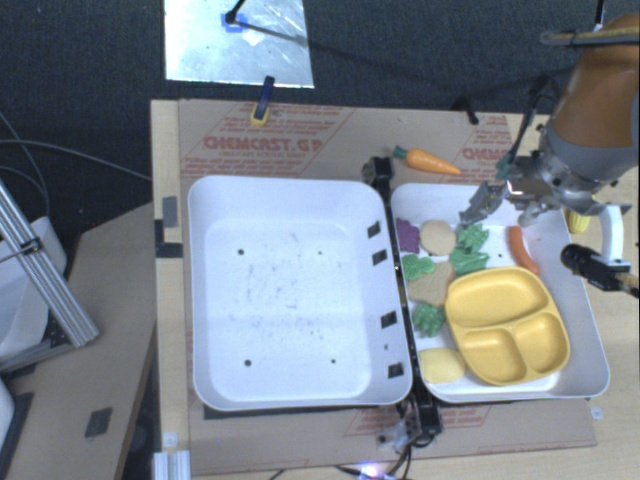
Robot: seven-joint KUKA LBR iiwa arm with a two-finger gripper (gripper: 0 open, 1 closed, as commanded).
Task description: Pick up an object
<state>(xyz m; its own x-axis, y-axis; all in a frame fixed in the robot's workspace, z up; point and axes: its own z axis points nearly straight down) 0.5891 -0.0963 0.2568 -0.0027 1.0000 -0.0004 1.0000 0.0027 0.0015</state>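
The right bin [596,366] holds a yellow divided plate [506,325], green leafy toys [469,249], a purple piece [407,234], a round beige piece [437,236], a red-orange sausage [521,249] and a yellow lemon-like piece [441,365]. My gripper [503,206] hangs over the back of this bin, above the green toys and the sausage. Its fingers are spread apart and open, with nothing between them. The grey and orange arm [597,98] comes in from the upper right.
The left bin [290,293] lies beside the right one, with a black divider [392,258] between them. An orange carrot [428,161] rests on the cardboard behind the bins. A foil sheet [238,30] and a blue-yellow clip [263,101] lie further back.
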